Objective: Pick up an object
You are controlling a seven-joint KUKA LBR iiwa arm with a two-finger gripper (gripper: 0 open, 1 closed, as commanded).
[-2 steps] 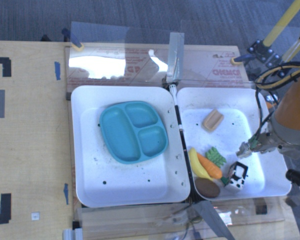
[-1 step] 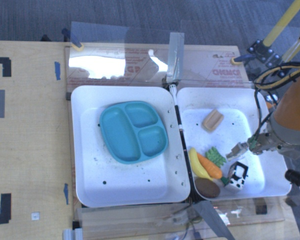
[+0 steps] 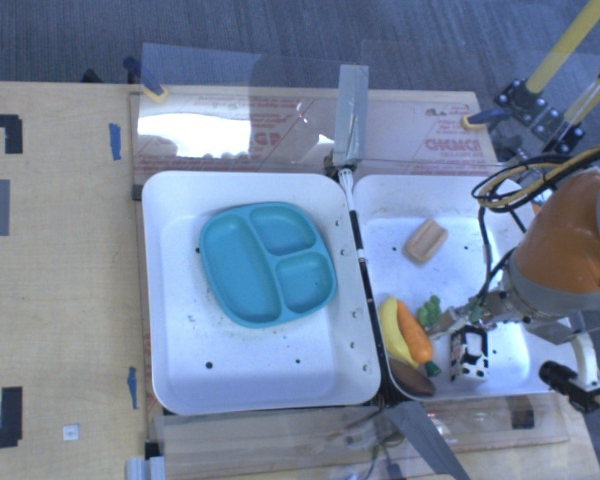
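Note:
In the right bin (image 3: 450, 203) a tan block (image 3: 425, 240) lies alone toward the back. Along the bin's left wall at the front sit a yellow banana (image 3: 389, 326), an orange carrot (image 3: 414, 336), a small green piece (image 3: 431, 311) and a dark brown object (image 3: 413, 379), all close together. My gripper (image 3: 469, 356) is down low in the front of this bin, just right of the carrot and the green piece. Nothing can be made out held in it. The orange-banded wrist (image 3: 570, 243) hangs over the bin's right side.
The left bin (image 3: 180, 368) holds a blue divided plate (image 3: 268, 263) near its middle. A clear plastic sheet and a grey post (image 3: 351, 113) stand behind the bins. Black cables (image 3: 510, 183) loop by the arm at the right.

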